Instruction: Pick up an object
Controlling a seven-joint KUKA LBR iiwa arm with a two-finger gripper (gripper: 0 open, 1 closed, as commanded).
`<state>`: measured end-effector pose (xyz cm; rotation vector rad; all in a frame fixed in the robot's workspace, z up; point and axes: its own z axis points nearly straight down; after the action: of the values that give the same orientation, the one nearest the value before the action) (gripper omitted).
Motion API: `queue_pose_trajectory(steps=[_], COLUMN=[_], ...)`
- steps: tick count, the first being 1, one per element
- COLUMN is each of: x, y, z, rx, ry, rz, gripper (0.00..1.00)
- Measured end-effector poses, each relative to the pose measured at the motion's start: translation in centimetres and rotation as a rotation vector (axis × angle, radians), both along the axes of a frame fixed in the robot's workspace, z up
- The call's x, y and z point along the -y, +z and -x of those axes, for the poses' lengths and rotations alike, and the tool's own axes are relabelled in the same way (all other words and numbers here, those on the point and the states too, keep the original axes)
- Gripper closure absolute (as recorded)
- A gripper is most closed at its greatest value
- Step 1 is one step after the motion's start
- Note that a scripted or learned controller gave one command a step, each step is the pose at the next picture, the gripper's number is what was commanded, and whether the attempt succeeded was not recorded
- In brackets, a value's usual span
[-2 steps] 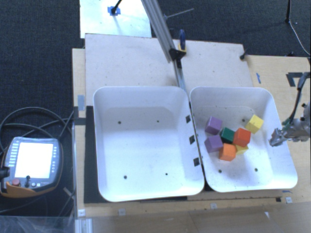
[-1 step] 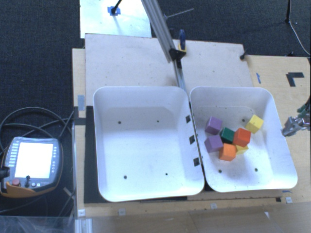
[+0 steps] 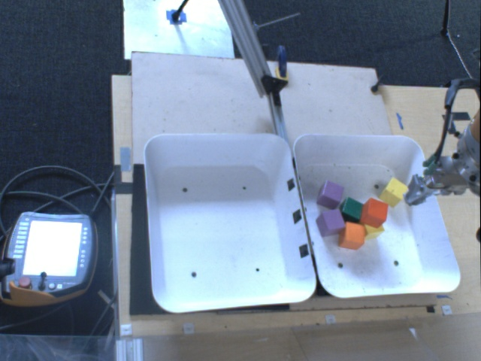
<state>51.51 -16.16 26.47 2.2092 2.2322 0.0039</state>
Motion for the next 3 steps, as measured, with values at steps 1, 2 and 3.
queue_pose_trajectory(steps=[1, 2, 3], x=[-3.9, -9.6, -14.5], y=[-0.9, -2.1, -3.1], z=[-2.1, -4.2, -6.9], rx=[0.000, 0.000, 0.000], ry=[-0.001, 0.001, 0.001], rz=[0.001, -0.001, -0.001], gripper=[1.00, 1.00, 1.00])
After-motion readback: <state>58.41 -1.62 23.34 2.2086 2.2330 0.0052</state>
